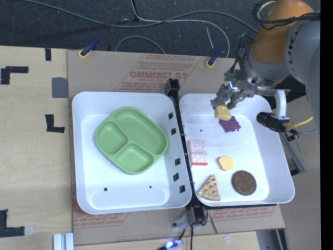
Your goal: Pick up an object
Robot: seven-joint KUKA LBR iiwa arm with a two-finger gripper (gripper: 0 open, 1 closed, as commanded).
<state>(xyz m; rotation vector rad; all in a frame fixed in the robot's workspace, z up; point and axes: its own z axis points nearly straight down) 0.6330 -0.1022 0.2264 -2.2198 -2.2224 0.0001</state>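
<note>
**Right bin** (270, 189): shallow, white, taken here as the landmark for all places.

- Gripper (225, 104): over the bin's far part, on the grey arm (307, 40) with its orange band (278, 27) that comes in from the bin's right. The claw is clenched on a pale yellow piece (222, 112), which sits between the fingertips and appears raised off the bin floor.
- Purple piece (230, 124): on the bin floor, just beside and below the yellow piece held by the claw.
- Red-and-white packet (197, 152): near the bin's left wall, about midway along it.
- Yellow chunk (226, 163): near the bin's middle, right of the packet.
- Brown round cookie (243, 182): toward the bin's near right corner, close to the chunk.
- Pizza slice (210, 188): at the bin's near edge, left of the cookie.

**Left bin** (88, 191): touching the right bin's left side. It holds a green compartment tray (131, 138), lying tilted in its middle.
</note>
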